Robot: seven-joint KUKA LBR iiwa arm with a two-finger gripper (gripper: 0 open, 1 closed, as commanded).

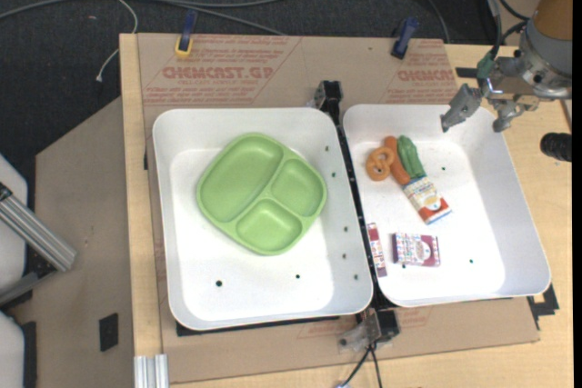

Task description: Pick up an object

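Nothing is picked up yet — that is the state of play. The pincer (479,114) hangs above the far right corner of the right bin (509,223), its two fingers spread apart with nothing between them. One finger (457,110) points down toward the bin's back rim, the other sits just beside it to the right, and both look clear of the bin floor.

The candidates lie in a loose cluster toward the right bin's left half. An orange ring-shaped piece (380,164) touches a green pickle-like item (410,156), with an orange strip tucked between them. Just below that sits a small white and orange packet (426,199), tilted on a slant. Nearer the front lies a purple and white box (416,249), flat and on its own. A slim red and white wrapper (375,248) rests along the divide between the two bins.

Over in the left bin (182,268), a green divided plate (262,193) lies flat, well apart from the action.

As for the arm — it reaches in from the right, the wrist up high near the desk's (145,323) far right edge, the pincer aimed down and slightly leftward. By my reckoning, the whole job is left: travel left and forward over the cluster, descend, close, lift. The packet or the box looks the easiest target, being less crowded.
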